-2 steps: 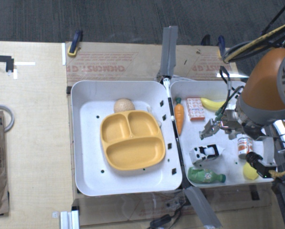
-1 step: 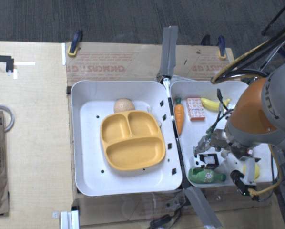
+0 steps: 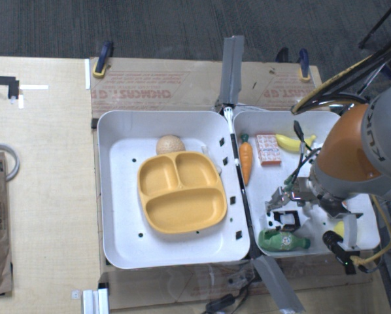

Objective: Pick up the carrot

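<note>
The orange carrot [image 3: 246, 160] with a green top lies in the right bin [image 3: 372, 246], lengthwise against its left wall. My gripper [image 3: 284, 205] hovers low in the middle of that bin, to the right of the carrot's tip and a little nearer the front. It is apart from the carrot, and nothing shows in its grasp. The grey arm with its orange band [image 3: 346, 152] reaches in from the right and hides part of the bin floor.
A green bottle [image 3: 284, 241] lies at the right bin's front, just below the gripper. A banana [image 3: 292, 142] and a small red-and-white box [image 3: 268, 148] sit at the back. The left bin [image 3: 110, 195] holds a yellow divided plate [image 3: 181, 191] and a beige ball [image 3: 170, 144].
</note>
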You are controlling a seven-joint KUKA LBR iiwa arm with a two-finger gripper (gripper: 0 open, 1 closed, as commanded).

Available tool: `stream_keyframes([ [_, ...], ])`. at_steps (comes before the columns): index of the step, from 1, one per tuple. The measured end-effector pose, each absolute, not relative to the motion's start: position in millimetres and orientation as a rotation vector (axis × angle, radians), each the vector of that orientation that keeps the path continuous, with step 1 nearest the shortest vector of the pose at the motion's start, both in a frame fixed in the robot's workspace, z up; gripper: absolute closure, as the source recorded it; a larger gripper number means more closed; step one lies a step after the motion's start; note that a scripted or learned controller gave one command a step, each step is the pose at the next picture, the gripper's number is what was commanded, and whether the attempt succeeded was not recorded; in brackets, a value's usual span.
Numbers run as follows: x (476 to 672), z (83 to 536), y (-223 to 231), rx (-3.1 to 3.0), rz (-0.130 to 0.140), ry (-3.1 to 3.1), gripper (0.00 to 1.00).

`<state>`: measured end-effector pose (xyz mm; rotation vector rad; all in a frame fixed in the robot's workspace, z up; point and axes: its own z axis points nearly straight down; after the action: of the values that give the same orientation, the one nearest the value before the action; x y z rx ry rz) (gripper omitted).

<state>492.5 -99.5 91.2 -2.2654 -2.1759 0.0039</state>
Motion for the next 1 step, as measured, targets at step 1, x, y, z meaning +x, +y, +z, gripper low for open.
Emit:
stream_keyframes([
  [1,478.0,90.6,-94.3,-2.382,0.005,-2.044,0.0],
])
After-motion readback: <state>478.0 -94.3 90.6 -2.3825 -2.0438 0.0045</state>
